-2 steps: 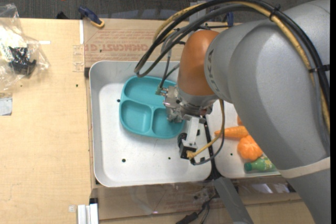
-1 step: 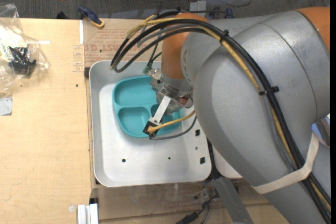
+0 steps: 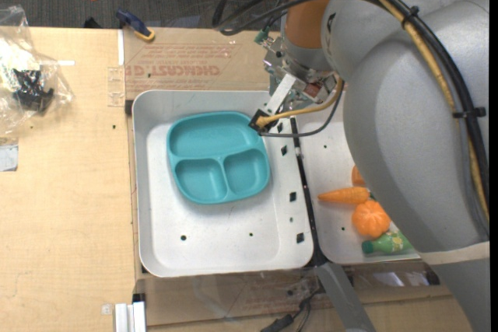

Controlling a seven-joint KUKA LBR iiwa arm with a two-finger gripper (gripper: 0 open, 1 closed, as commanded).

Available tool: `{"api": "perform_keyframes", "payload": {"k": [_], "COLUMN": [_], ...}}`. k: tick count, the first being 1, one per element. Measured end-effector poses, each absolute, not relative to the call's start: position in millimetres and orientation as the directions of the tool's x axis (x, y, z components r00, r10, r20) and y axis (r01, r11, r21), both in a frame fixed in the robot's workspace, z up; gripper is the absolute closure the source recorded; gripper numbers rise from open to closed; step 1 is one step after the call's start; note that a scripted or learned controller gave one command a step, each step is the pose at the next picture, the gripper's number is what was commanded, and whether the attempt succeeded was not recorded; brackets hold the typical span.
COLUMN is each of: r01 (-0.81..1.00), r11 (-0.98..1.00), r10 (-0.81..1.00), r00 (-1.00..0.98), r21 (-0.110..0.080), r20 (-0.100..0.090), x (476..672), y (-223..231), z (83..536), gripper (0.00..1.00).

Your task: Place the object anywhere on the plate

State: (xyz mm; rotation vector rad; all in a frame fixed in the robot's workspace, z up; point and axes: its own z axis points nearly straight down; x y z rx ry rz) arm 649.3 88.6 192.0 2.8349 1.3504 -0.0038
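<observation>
One teal plate (image 3: 219,167) with three compartments lies in the left of two white bins (image 3: 226,245). The single grey arm (image 3: 420,89) reaches in from the plate's right, and its wrist hangs just above the plate's upper right corner. The wrist hardware hides the jaws, so I cannot tell whether they are wide, narrow or holding anything.

The loose things all lie right of the plate, well apart from it, in the second bin (image 3: 331,159). There is one carrot (image 3: 345,197) with its tip pointing toward the plate. One round orange (image 3: 370,219) sits just below the carrot, and one green item (image 3: 385,245) touches the orange's lower side. A further scrap of orange above the carrot is mostly hidden by the arm.

Far left of the plate, on the wooden surface (image 3: 62,206), sits one clear bag (image 3: 27,82) of small black parts. One cardboard sheet (image 3: 194,62) lies beyond the plate.
</observation>
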Motion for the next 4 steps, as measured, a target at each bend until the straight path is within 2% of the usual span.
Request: {"api": "perform_keyframes", "payload": {"k": [1,2,3,4], "r01": [0.839,0.475,0.551,0.331], "r11": [-0.545,-0.880,-0.834,-0.943], "r10": [0.839,0.475,0.551,0.331], "r00": [0.545,0.880,0.834,0.943], "r21": [-0.003,0.008,0.001,0.002], "r20": [-0.005,0.019,0.000,-0.001], "x": [623.8,611.5,651.3,629.0], "y": [176,217,227,227], "z": [166,105,191,311], "gripper": [1.00,1.00,1.00,1.00]}}
